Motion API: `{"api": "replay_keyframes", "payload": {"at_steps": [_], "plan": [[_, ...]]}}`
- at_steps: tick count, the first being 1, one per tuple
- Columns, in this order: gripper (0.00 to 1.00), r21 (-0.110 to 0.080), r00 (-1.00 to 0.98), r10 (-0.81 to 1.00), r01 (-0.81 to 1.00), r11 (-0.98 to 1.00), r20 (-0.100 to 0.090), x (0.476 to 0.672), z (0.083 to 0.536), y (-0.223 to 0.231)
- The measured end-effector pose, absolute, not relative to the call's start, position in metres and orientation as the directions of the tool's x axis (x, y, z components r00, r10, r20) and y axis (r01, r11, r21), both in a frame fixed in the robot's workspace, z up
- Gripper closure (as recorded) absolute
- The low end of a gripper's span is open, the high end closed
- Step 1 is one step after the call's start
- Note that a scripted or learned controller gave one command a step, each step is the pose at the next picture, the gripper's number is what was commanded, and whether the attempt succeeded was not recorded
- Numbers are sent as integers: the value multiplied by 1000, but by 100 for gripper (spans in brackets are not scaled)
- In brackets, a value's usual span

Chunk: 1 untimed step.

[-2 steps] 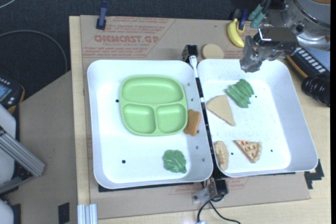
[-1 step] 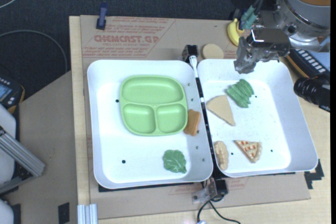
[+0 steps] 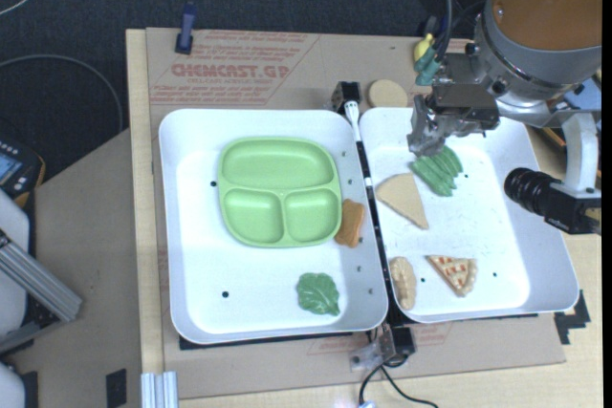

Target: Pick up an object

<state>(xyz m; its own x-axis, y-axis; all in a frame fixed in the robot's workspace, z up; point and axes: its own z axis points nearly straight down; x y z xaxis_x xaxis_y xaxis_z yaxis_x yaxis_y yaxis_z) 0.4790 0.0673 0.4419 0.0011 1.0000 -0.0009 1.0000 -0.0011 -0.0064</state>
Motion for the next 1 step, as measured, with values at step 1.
{"api": "replay_keyframes", "payload": {"at_steps": [1], "plan": [[100, -7, 7, 1000, 1000, -7, -2, 479, 395, 5]]}}
